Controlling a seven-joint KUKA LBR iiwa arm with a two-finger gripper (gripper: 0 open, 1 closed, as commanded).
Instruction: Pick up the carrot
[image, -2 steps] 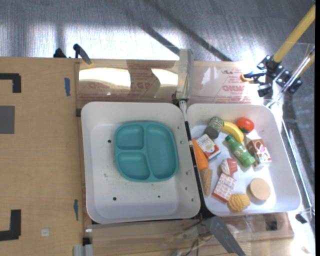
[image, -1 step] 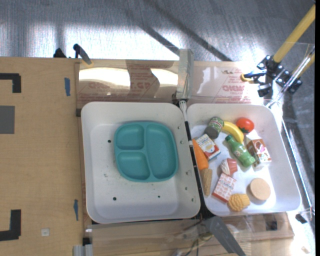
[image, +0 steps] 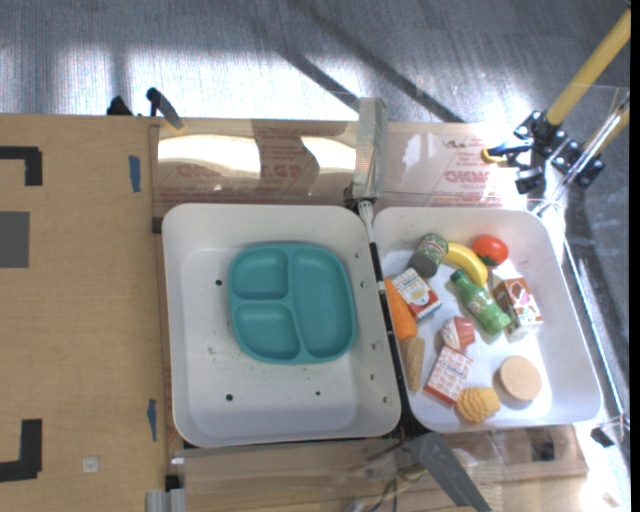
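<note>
- The carrot (image: 401, 314) lies in the right bin (image: 570, 340), at that bin's left edge, pressed along the wall that divides it from the left bin (image: 190, 330). It is orange and runs roughly top to bottom in the frame.
- Just right of the carrot's upper end sits a small white carton (image: 416, 292) with an orange picture; the two look to be touching.
- Below the carrot's lower end lies a pale tan stick-shaped piece (image: 413, 363), and right of that a red and white box (image: 449, 375).
- Further right in the same bin: a yellow banana (image: 466, 262), a red tomato (image: 490, 248), a green bottle (image: 480, 304), a second carton (image: 519, 301), a yellow corn piece (image: 477, 403) and a round tan disc (image: 520, 380).
- The left bin holds a teal divided plate (image: 293, 302), near its middle and well apart from the carrot.
- Both bins rest on the desk (image: 70, 300), whose brown surface fills the left of the frame.
- Whether the tool is spread or pressed together cannot be told; nothing pinches the carrot.
</note>
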